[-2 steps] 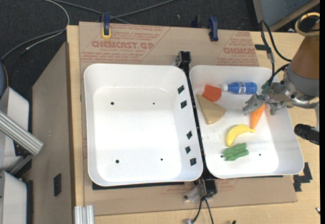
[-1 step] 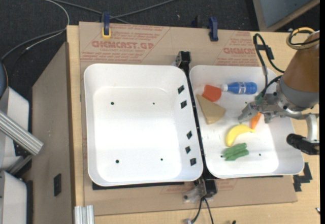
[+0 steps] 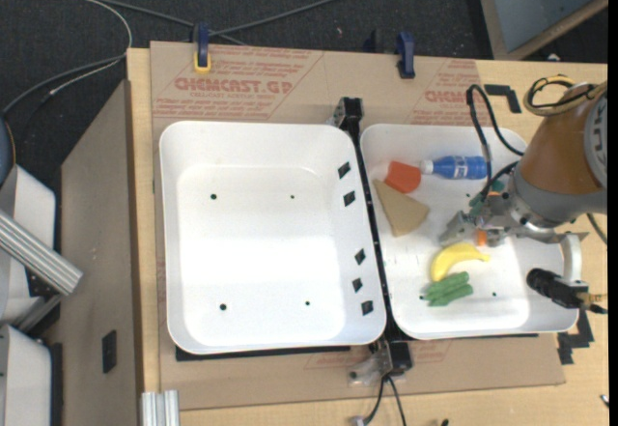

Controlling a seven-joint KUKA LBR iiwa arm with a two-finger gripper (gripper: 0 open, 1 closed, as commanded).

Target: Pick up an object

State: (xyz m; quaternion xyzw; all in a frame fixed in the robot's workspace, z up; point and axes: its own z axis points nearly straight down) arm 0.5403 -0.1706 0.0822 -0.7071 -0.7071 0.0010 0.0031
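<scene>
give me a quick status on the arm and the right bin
Gripper low in right bin, just above banana. Nothing seen held. Green object, brown wedge, blue bottle nearby.

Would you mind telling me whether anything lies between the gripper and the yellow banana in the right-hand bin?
Nothing visible does. The gripper sits just above the yellow banana in the right bin; the green object lies on the banana's far side, the tan wedge off to the left.

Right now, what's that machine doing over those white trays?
A robot arm reaches in from the right over the right bin, where a few items lie: a yellow banana, a green toy, a tan wedge, an orange block and a blue bottle. Its gripper sits low, just above the banana. It is meant to pick something up, but nothing is clearly in its grasp.
</scene>
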